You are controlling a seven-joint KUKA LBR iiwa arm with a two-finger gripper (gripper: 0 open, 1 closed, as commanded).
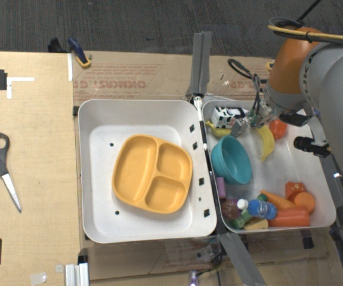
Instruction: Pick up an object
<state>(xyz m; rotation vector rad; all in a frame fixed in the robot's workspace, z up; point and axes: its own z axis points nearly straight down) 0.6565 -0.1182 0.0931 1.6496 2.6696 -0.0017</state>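
Yellow banana [266, 142] lies just beside the jaws [256, 119]; right bin [323, 177].

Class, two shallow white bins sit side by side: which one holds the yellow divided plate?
The left bin holds the yellow divided plate; the right bin instead holds a teal bowl, a banana and small toys.

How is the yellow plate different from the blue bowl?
The plate is yellow and the bowl is teal blue. The plate lies flat and alone in the left bin; the bowl is tipped on its side in the crowded right bin. The plate is split into three sections, the bowl is one deep cup. The plate looks wider. Both look like plastic dishes.
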